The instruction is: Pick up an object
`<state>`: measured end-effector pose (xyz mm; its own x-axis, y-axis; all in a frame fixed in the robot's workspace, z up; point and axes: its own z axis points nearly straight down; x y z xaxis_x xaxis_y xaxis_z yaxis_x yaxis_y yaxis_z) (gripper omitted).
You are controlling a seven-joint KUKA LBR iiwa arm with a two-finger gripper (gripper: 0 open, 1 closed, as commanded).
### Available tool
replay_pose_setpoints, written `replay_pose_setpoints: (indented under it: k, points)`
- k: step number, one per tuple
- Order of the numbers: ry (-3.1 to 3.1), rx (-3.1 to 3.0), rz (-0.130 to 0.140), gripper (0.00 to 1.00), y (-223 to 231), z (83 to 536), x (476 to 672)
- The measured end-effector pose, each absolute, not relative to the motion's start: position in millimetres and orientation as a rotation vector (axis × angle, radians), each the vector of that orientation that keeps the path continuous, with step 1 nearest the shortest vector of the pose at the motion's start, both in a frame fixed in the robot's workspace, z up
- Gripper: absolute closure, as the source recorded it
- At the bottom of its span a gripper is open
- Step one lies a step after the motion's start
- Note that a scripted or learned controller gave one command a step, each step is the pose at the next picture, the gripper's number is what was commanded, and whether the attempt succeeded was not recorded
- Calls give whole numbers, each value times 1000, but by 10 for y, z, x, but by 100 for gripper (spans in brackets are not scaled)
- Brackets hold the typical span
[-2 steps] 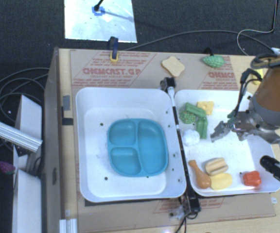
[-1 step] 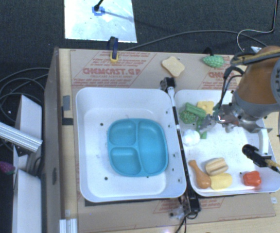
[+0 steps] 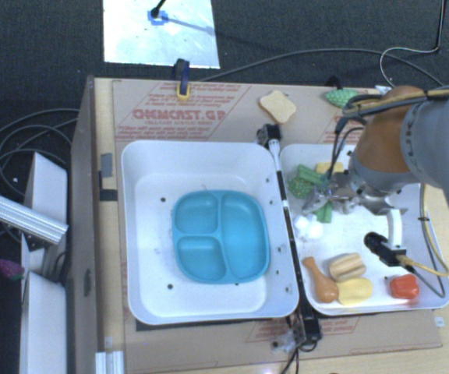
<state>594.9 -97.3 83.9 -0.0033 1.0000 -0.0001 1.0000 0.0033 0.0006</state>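
While the pincer (image 3: pixel 324 202) hangs low over the upper left of the right bin (image 3: pixel 435 302), I cannot tell how it stands. A green toy (image 3: pixel 306 179) lies just up-left of it, its long axis running up-left to down-right, touching or nearly so; white pieces (image 3: pixel 310 227) sit just below.

Setting: robotics laboratory, test bench. Evidence: industrial arm (image 3: pixel 411 142) with orange band, cabled at the wrist; two white bins (image 3: pixel 143 232) side by side on a printed cardboard sheet (image 3: pixel 178 111); loose black cables (image 3: pixel 22 135) across dark carpet (image 3: pixel 30 37); clamp (image 3: pixel 182 79) at the board's far edge; plastic toy food (image 3: pixel 341 275) as test pieces; blue divided plate (image 3: pixel 220 236).
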Motion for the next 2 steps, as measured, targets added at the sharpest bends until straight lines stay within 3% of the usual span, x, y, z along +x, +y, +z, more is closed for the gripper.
replay_pose_setpoints:
  k: [1,2]
  points:
    - [2224,2216,3,100,-975,950,5958]
    - [2224,2216,5,100,-261,1853,5759]
